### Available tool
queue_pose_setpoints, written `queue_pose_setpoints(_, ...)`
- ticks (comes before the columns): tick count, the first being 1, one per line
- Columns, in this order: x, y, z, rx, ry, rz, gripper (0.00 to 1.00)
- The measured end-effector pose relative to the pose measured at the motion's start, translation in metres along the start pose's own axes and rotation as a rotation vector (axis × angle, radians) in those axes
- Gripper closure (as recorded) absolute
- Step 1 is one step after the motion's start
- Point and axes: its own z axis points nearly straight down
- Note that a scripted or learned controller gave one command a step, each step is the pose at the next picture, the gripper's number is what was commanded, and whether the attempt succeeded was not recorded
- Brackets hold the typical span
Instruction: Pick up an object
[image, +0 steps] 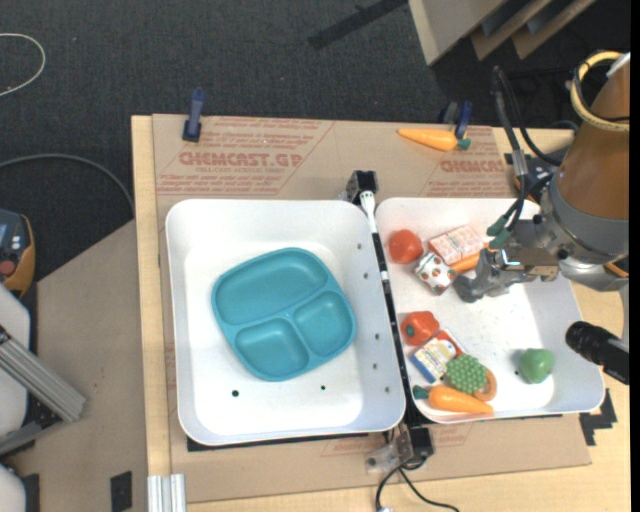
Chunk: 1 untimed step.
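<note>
- Two shallow white bins: your left bin (190, 300) bears a teal divided plastic plate (283, 312)
- Your grey two-finger gripper (472, 289) sits low in the right bin (560, 340), near a small white printed carton (433, 272); you cannot tell its finger spread

The grey arm with its orange band reaches in from the right, its wrist bent downward and leftward so that the gripper (470, 290) sits low near the bin floor, dark fingers pointing left, too indistinct to read.
</note>
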Motion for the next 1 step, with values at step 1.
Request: queue_pose_setpoints(1,0.021,0.0038,0.0234,0.0,-0.002,0.0,1.0)
